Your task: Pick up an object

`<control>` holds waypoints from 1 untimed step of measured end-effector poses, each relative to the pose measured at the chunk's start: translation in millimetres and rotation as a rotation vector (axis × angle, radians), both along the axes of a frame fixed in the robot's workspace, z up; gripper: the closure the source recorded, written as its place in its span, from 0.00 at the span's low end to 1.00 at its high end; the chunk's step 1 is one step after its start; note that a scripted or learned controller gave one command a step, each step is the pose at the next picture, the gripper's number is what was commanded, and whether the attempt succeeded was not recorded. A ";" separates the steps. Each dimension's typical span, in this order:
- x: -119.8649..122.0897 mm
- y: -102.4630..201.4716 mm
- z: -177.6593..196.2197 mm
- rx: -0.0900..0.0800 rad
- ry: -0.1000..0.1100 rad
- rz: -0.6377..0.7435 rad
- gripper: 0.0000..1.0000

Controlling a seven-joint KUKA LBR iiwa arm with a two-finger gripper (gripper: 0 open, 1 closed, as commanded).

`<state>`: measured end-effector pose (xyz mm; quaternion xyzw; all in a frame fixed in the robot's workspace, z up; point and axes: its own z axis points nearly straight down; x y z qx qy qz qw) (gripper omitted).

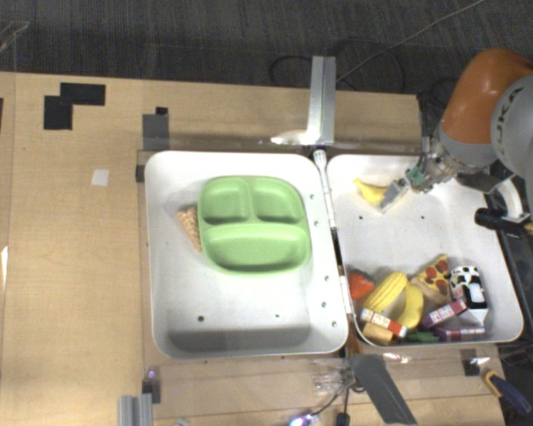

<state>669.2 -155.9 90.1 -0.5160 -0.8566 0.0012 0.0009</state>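
Two shallow white bins sit side by side on a wooden bench, seen from above at a slant. The left bin (169, 318) holds a green divided plate (252, 223) lying flat near its middle, with a small tan, waffle-like piece (189, 227) tucked against the plate's left edge. The right bin (480, 264) holds a heap of toy food crowded along its near edge: a yellow corn cob (384, 292), something red (359, 286) beside it, a pizza slice (435, 273), a black-and-white carton (467, 286) and smaller bits too jumbled to name.

The grey arm (506, 122), with its orange band, reaches in from the right toward the right bin's far corner. Its gripper (407, 185) points down and to the left, tip touching or just beside a small yellow banana (369, 191) that lies alone, well apart from the heap. Whether the gripper is spread or closed cannot be told at this size, and no hold on the banana is evident.

The banana is probably the target. It looks like light, hollow, stiff plastic, smooth and likely slippery, and not fragile. Its curve could make it roll or skid away, so closing across the thick middle, square to its length, seems the safest hold.
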 end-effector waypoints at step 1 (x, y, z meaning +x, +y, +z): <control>2.1 33.5 62.7 0.001 -0.012 0.021 0.00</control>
